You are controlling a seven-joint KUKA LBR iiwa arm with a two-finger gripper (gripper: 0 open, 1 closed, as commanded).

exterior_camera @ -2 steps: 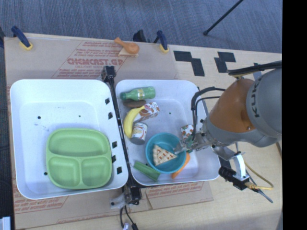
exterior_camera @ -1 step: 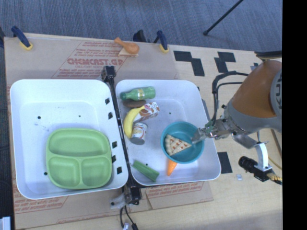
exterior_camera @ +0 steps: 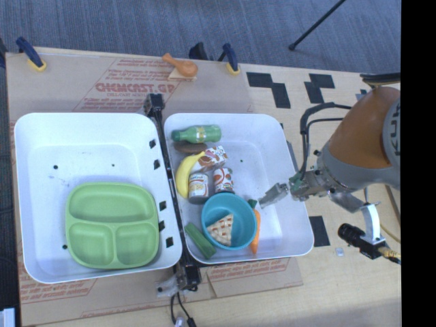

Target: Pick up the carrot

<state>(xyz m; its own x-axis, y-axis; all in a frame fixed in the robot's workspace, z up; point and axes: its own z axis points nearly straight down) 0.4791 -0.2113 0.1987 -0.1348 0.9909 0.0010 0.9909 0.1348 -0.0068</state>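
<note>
The carrot [exterior_camera: 255, 234] is a thin orange stick lying along the right side of a blue bowl [exterior_camera: 240, 213] in the right bin [exterior_camera: 272, 135], its small green top pointing toward the back. My gripper [exterior_camera: 272, 195] reaches in from the right and hangs just above and to the right of the carrot's green top, with its tip aimed down and left. Nothing shows held in it. The bowl's rim hides part of the carrot's left side.
The right bin also holds a green bottle [exterior_camera: 196, 134], a banana [exterior_camera: 184, 172], two small cans [exterior_camera: 210, 180], a green cucumber [exterior_camera: 200, 240] and a pizza slice [exterior_camera: 223, 228] inside the bowl. A green divided plate [exterior_camera: 112, 225] lies in the left bin [exterior_camera: 41, 135].
</note>
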